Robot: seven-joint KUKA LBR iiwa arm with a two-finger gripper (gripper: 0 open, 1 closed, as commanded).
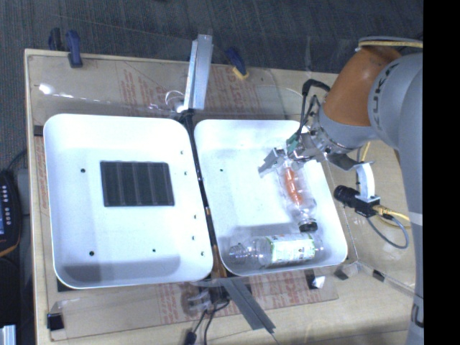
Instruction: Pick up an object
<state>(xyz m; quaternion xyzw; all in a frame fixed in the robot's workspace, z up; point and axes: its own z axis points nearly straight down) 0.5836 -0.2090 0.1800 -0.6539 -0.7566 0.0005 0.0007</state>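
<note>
A clear plastic bottle with a white label is seen lying on its side along the near wall of the right white bin. Beyond it, a clear bottle with an orange band lies slantwise, its upper end just beside the gripper; whether it is gripped cannot be told. A dark ribbed rectangle lies in the left white bin on the tabletop.

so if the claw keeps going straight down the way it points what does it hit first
Most likely the clear bottle with the orange inside, lying just below the claw in the right bin. The claw sits over that bottle's upper end; depth is hard to judge from this view, so it might meet the bin floor beside it.
</note>
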